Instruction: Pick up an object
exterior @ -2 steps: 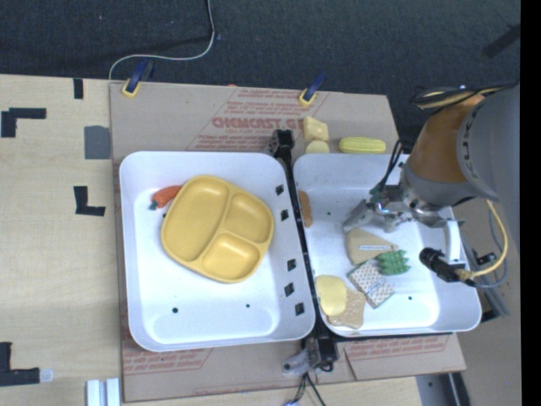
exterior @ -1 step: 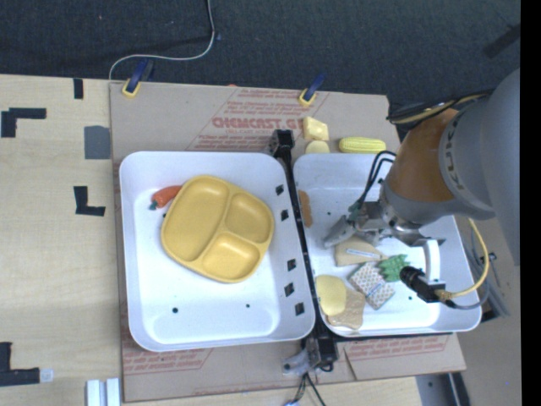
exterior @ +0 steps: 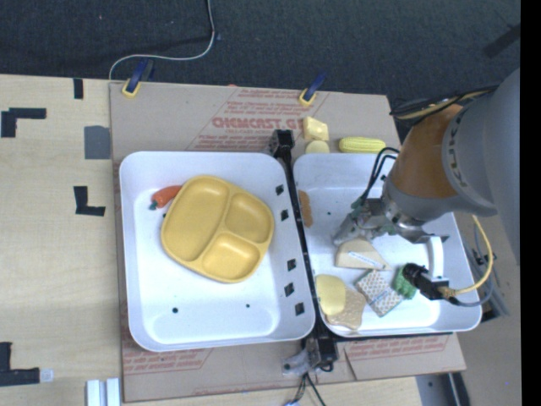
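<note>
Two shallow white bins sit side by side on a cardboard sheet (exterior: 245,121) on the desk (exterior: 51,252).

Left bin (exterior: 135,252): a yellow plate (exterior: 218,227) of smooth plastic, rounded, with three compartments, lies at centre. An orange piece (exterior: 165,195) pokes out from under its rim at 10 o'clock. It is mostly hidden, so its kind is unclear.

Right bin (exterior: 338,180): the gripper (exterior: 365,227) is low near the middle. The grey arm (exterior: 439,167) covers the bin's 1 to 3 o'clock side. Whether the gripper is released or clenched cannot be told.
- A pale wedge (exterior: 359,255), smooth and cheese-like, lies just at 6 o'clock of the gripper. Whether they touch cannot be told.
- A patterned square (exterior: 378,292), flat and speckled, is at 5 o'clock of the wedge.
- A small green piece (exterior: 402,287) is just beside the square at its 3 o'clock, too small to make out.
- A yellow rounded lump (exterior: 330,292) sits at the bin's 7 o'clock, overlapping a tan slab (exterior: 348,313) with a rough surface.
- A brown-orange sliver (exterior: 304,210) lies against the wall at 9 o'clock.

On the sheet at 12 o'clock of the right bin are a yellow block (exterior: 315,128), a pale ball (exterior: 317,147) and a corn cob (exterior: 362,145).
</note>
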`<state>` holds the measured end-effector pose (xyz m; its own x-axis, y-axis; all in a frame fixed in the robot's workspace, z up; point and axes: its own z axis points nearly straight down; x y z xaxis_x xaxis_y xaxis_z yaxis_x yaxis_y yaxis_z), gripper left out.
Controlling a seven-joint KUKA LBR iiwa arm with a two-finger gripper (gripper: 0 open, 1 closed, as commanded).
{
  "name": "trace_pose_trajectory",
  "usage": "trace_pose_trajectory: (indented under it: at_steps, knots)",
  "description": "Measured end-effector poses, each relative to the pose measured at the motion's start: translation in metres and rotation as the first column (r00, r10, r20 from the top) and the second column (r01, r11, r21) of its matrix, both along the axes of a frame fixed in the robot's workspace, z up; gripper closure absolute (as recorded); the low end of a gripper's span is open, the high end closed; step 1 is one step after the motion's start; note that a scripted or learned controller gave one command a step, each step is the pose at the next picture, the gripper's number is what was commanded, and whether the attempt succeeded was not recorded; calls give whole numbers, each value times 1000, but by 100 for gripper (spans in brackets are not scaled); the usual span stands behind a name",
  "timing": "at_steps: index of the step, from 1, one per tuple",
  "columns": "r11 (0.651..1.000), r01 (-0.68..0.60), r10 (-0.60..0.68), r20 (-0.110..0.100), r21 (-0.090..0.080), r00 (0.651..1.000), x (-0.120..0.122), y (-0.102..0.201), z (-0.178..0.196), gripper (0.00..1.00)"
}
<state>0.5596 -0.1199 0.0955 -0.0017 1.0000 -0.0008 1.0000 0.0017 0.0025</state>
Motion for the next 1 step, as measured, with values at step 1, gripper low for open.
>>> trace_pose_trajectory:
  at_steps: [1]
  knots:
    - [1000, -9, 9, 6, 4, 1000, 16, 80, 95, 100]
